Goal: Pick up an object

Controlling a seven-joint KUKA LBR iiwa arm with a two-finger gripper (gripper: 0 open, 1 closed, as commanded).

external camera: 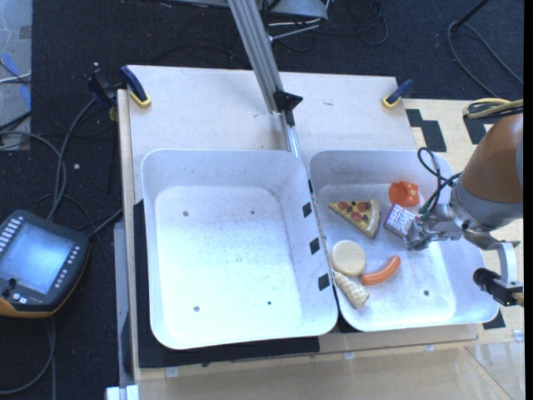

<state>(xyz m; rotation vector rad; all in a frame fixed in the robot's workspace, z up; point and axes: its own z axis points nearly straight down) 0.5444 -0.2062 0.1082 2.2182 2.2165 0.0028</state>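
Arm [498,169] enters from the right edge of the camera view, orange band on top, grey wrist section below it angling down and to the left. Wrist [458,215] is tilted, pointing toward lower left. Gripper [416,238] sits low at the end of the wrist, dark metal tip aimed down-left. Finger state too small and cluttered to read. Thin dark cable [433,169] loops off the wrist's upper left side. A second grey piece with a black fitting [493,283] hangs below the wrist near the right edge.
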